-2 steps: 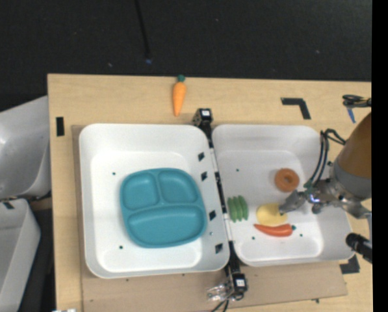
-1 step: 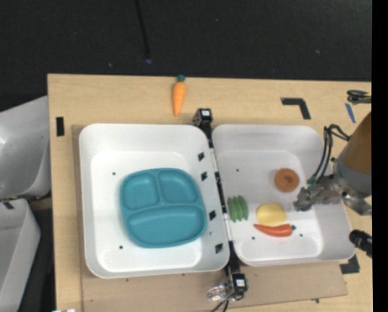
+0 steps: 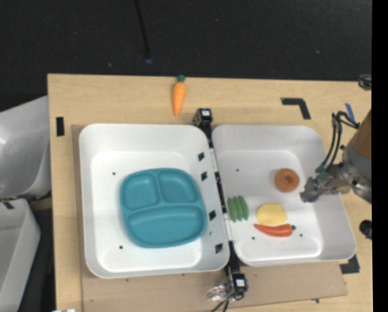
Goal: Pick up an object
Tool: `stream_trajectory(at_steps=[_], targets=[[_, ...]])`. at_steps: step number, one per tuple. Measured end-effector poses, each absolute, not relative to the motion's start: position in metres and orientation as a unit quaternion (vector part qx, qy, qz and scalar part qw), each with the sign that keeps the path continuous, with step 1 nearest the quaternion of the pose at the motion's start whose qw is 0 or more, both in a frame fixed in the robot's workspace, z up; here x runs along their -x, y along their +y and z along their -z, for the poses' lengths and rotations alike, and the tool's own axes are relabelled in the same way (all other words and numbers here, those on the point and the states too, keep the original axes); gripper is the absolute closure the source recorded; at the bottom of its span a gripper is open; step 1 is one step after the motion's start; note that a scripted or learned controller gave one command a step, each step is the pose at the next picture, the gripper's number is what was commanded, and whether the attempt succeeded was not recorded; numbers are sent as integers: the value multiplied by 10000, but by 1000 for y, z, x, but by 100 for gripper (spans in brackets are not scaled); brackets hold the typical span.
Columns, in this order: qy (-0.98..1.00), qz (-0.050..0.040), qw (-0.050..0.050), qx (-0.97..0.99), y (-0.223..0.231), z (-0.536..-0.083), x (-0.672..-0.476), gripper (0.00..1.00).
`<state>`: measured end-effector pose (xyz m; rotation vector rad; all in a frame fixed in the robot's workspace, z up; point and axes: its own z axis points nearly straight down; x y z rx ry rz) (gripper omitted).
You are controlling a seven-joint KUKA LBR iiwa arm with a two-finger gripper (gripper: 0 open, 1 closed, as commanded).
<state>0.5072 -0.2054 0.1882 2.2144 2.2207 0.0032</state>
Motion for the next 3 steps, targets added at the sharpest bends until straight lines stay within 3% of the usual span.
stream_trajectory(at_steps=[1, 3], targets=[[7082, -15, 39, -7060, -207, -237, -509, 100], [7090, -3, 11, -7052, -123, -229, -555, 100]])
